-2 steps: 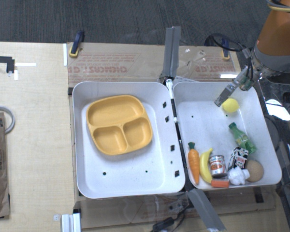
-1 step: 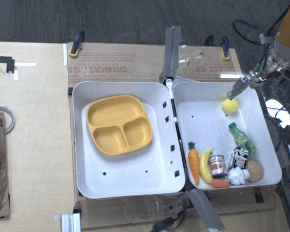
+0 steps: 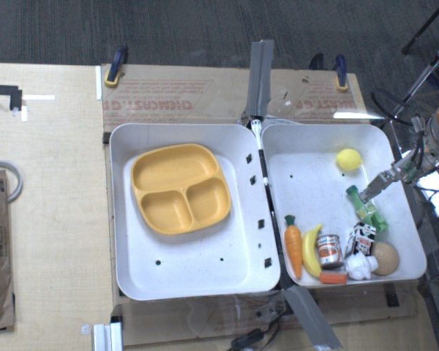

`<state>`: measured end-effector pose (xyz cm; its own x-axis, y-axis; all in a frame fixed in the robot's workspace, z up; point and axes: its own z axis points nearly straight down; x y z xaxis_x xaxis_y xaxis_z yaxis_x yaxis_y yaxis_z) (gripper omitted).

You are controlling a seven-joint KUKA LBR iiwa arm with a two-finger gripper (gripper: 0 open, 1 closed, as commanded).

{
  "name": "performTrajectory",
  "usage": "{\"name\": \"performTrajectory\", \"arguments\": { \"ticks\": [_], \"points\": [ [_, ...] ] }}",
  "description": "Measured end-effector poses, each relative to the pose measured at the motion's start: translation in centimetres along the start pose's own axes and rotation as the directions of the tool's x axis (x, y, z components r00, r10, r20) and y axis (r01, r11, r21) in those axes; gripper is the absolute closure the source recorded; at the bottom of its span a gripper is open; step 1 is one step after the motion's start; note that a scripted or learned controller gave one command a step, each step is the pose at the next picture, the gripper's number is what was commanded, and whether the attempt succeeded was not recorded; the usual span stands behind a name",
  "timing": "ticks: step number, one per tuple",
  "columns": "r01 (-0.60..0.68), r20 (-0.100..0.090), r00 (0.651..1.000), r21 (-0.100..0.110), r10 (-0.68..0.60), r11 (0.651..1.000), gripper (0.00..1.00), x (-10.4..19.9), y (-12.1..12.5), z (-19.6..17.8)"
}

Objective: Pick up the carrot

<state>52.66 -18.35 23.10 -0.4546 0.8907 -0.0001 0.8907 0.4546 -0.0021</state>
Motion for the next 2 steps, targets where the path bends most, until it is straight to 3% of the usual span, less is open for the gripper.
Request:
{"name": "performTrajectory", "arguments": {
  "ticks": [1,2],
  "points": [
    [-0.028,-0.002,1.000,0.000,0.028,1.000,0.00,7.3,-0.2,7.7],
    [-0.124,0.000,0.992,-0.001,0.124,0.992,0.00,16.2,2.8,4.0]
  ]
}}
